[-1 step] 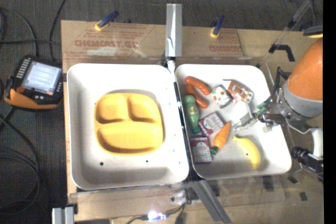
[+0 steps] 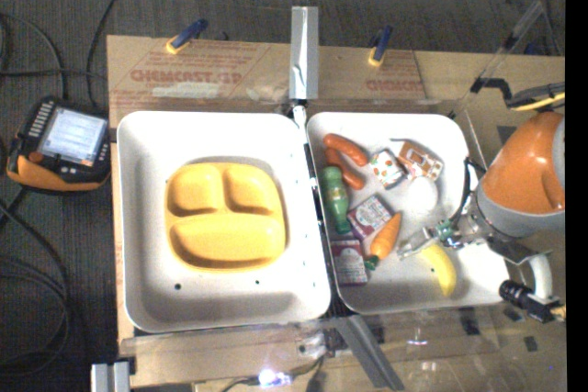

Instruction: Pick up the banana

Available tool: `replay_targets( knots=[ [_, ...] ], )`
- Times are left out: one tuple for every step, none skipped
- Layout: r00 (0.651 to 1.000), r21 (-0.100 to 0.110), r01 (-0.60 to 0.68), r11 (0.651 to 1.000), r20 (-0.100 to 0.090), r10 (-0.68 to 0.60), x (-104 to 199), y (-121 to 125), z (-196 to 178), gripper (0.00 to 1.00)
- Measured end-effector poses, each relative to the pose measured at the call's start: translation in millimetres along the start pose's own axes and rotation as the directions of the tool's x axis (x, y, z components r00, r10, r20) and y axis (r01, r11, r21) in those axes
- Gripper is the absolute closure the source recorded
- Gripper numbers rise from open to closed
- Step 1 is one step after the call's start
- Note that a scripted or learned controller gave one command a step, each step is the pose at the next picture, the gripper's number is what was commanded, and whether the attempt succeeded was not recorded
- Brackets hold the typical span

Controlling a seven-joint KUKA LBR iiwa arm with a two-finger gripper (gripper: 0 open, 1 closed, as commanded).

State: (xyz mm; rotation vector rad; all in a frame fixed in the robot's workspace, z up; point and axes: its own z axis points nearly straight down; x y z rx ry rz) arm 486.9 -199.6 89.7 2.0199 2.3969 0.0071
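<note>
The yellow banana point(image 2: 442, 270) lies in the right bin point(image 2: 459, 135), near its front right corner, and is partly in shadow. My gripper point(image 2: 428, 240) hangs low over the bin just above the banana's upper end, at the tip of the grey arm with the orange band point(image 2: 525, 173) that reaches in from the right. From this slanted view I cannot tell whether it touches the banana. The banana rests on the bin floor.
The right bin also holds a carrot point(image 2: 386, 235), a green bottle point(image 2: 334, 196), a sausage point(image 2: 345, 148), a purple box point(image 2: 371, 214) and small cartons point(image 2: 420, 162). A yellow divided tray point(image 2: 226, 214) sits in the left bin point(image 2: 138, 197). A pendant point(image 2: 61, 142) lies off the bench at left.
</note>
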Motion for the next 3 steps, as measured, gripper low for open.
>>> replay_targets(
  knots=[
    [1.0, -0.006, 0.0, 1.0, 0.004, 0.0, -0.8, 2.4, -10.3, 1.0],
    [1.0, 0.01, -0.011, 1.0, -0.001, 0.011, 20.5, 54.3, -119.1, 1.0],
    [0.984, 0.011, -0.179, 0.984, 0.0, 0.179, 6.2, 59.9, -129.1, 1.0]
  ],
)
